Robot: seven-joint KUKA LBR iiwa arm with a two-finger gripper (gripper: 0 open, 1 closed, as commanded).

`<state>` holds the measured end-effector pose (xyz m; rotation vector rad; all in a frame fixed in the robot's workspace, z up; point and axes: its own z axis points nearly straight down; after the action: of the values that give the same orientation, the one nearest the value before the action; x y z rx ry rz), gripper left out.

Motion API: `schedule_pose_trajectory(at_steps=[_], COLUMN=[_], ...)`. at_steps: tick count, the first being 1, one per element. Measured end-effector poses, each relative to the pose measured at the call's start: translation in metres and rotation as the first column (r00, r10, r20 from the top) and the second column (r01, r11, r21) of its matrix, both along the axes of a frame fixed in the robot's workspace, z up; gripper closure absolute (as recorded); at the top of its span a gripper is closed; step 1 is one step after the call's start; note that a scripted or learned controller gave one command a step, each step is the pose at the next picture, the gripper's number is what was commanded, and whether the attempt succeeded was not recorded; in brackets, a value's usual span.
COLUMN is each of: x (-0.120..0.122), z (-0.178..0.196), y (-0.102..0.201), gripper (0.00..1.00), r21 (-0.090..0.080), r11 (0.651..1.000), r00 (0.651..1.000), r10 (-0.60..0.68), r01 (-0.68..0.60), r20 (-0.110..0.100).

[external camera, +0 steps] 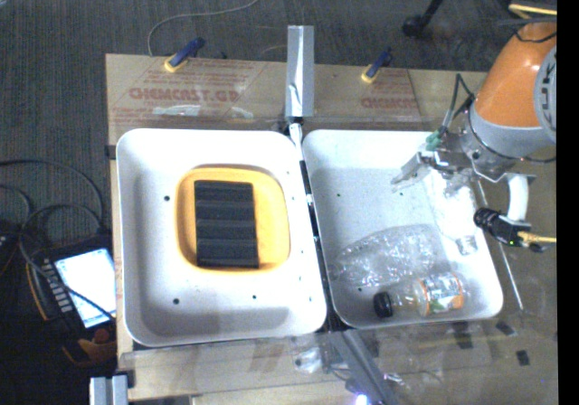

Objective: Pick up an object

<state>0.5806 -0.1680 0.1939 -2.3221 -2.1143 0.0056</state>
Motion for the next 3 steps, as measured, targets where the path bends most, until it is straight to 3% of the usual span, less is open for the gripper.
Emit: schedule_pose_trajectory(at_steps=[1, 2, 3], x=[-0.077, -0.096, -0.055], z=[0.013, -0.03, -0.101], y=[-0.021, -0.036, -0.016], gripper=[0.0, 0.0, 0.0], r21=[0.002, 0.003, -0.008], r11=[0.999, 0.974, 0.956], r00=[0.999, 0.974, 0.956], r10=[0.037, 0.227, 0.293], r01=[-0.037, -0.227, -0.293], r20=[0.001, 0.002, 0.017])
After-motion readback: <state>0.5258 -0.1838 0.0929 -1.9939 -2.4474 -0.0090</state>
